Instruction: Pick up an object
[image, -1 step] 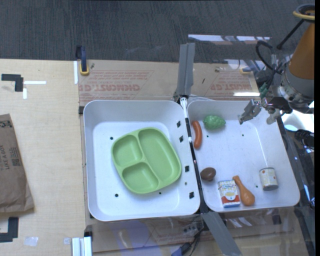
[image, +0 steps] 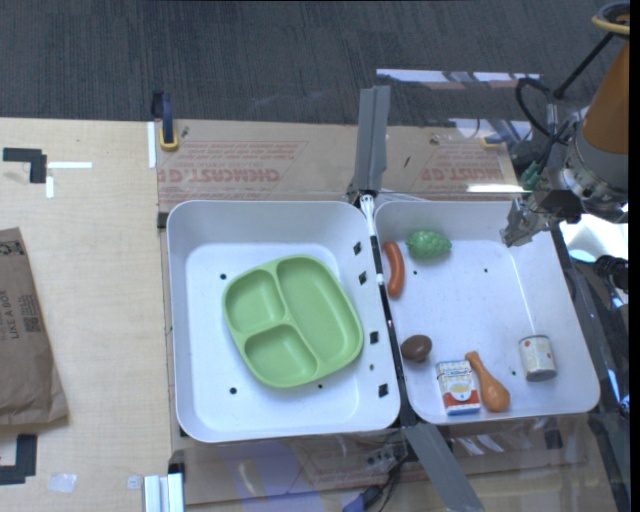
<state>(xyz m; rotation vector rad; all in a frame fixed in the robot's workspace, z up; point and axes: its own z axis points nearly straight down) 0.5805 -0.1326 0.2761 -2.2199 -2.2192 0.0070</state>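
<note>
The right bin (image: 540, 290) holds a green leafy vegetable (image: 428, 244), a red-orange sausage (image: 394, 269), a brown round item (image: 416, 347), a small carton (image: 458, 386), an orange drumstick-shaped toy (image: 487, 380) and a small tin can (image: 537, 357). My gripper (image: 520, 229) hangs over the bin's far right corner, to the right of the green vegetable and apart from it. Nothing shows between its fingers.
The left bin (image: 200, 300) carries a green divided plate (image: 291, 320). A grey divider post (image: 372, 140) rises behind the gap between the bins. A brown paper bag (image: 25, 330) lies on the bench at the left. Cables hang at the right.
</note>
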